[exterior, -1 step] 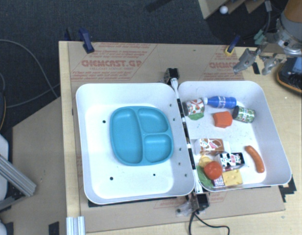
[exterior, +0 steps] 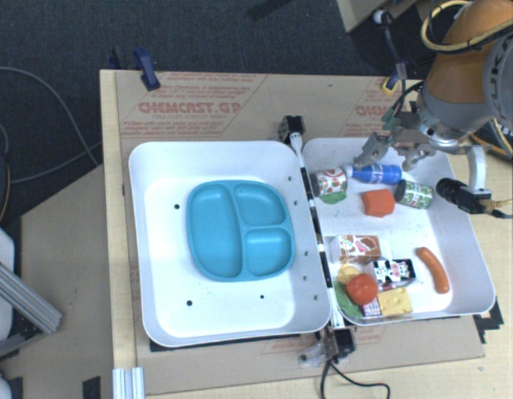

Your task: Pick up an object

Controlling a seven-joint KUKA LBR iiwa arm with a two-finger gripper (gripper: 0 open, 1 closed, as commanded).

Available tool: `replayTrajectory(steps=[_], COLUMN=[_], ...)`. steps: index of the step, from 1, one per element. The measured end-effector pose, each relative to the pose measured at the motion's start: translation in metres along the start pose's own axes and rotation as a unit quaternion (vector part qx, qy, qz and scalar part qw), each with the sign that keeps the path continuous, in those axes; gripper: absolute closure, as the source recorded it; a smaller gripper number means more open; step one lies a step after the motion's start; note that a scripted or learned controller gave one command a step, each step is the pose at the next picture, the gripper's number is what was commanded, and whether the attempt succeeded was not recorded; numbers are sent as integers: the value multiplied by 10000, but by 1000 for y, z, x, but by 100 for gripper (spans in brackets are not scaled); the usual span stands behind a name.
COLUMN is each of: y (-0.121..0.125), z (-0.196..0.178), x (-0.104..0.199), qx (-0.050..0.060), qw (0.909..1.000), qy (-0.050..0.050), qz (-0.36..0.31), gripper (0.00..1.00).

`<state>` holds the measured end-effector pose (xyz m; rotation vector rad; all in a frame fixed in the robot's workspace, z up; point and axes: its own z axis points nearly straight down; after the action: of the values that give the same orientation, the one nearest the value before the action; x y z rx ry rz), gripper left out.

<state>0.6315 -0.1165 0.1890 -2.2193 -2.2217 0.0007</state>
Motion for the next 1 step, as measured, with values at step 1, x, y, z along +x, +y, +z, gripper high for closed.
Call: replayTrajectory(steps=[1], y=[-29], z=[100], x=[-25], qx=[15], qw=[10000], qy=[3], qz=[12], gripper=[0])
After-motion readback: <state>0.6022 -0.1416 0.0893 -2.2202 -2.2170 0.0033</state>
